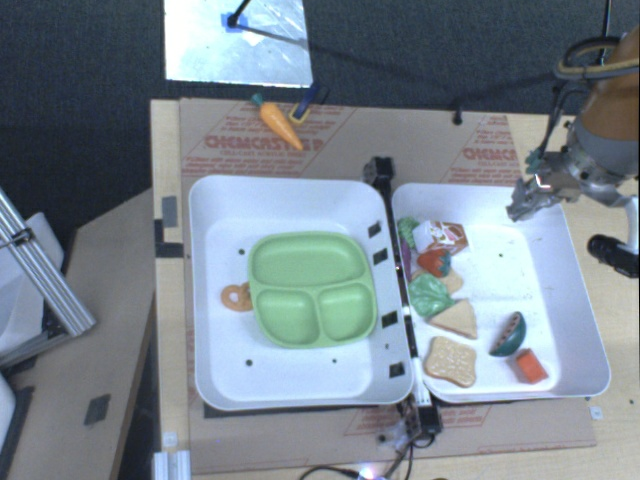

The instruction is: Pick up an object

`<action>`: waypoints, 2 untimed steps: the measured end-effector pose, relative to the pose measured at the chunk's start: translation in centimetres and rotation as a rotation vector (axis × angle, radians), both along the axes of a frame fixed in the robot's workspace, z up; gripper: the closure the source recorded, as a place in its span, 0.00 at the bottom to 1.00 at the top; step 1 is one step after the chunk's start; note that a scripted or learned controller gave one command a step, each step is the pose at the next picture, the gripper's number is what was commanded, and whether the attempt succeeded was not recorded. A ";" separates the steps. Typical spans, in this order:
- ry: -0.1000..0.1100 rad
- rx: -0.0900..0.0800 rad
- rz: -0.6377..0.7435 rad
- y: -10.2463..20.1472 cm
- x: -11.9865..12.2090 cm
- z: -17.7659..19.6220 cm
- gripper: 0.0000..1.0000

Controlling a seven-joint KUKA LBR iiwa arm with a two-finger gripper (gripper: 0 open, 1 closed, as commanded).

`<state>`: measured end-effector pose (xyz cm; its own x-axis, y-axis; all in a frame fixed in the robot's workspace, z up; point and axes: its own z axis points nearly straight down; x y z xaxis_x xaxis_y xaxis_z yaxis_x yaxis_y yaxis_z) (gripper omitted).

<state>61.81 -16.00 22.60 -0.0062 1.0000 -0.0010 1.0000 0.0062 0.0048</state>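
From my remote station I saw the arm (610,118) reaching in from the right, its tool (525,203) hanging over the far right corner of the right bin (575,268). I could not tell from this angle how the tool was set, and nothing showed in it.

The candidates for picking lay in that right bin. Along its left wall sat a cluster: a red-and-white packet (442,235), a small red piece (433,261) just near of it, and a green leafy item (428,295). A wedge of tan bread (457,320) lay beside the leafy item, with a toast slice (450,362) nearer still. Toward the near right corner rested a watermelon slice (508,333) and an orange block (530,367), close together.

The left bin (215,268) held a green divided plate (310,288) with a pretzel (237,297) touching its left edge. On the table (200,128) beyond the bins lay a toy carrot (279,124).
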 end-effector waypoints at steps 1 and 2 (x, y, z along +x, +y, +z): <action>0.002 0.003 0.004 5.1 -0.1 0.9 1.00; 0.005 0.002 0.002 8.5 -0.8 0.0 1.00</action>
